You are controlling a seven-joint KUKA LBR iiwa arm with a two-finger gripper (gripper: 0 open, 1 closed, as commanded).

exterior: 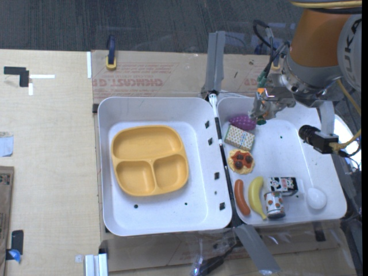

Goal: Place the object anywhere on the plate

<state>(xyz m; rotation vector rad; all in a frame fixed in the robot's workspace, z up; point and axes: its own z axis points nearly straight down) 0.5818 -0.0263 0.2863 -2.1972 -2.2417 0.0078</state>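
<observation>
Claw (262,107) hangs over the back left corner of the right bin (299,154), just above and right of the grapes (242,122); nothing shows inside it, and I cannot tell whether it is wide or narrow.

The table (46,154) is pale wood, with brown cardboard (149,76) lying along the back behind the bins. The arm (322,33), grey with its orange band, comes in from the upper right. The left bin (109,211) holds the plate (149,157), a yellow one with three compartments: one long one at the back and two smaller ones at the front. It sits left of the bin's middle, and its wells are bare.

All the small things lie in the right bin. The banana (256,197) and the red sausage (241,197) lie side by side near the front left, both running front to back. A cow-patterned carton (283,184) sits just right of the banana, with a can (275,204) touching its front. A patterned box (239,137) lies tilted just in front of the grapes, and a small pizza (241,161) sits in front of that. A white egg (315,198) sits near the front right, apart from the rest. The grapes, a purple bunch, are the thing nearest the claw; the long axis runs left to right, and I cannot tell which end is the stem. They are well apart from the plate.
</observation>
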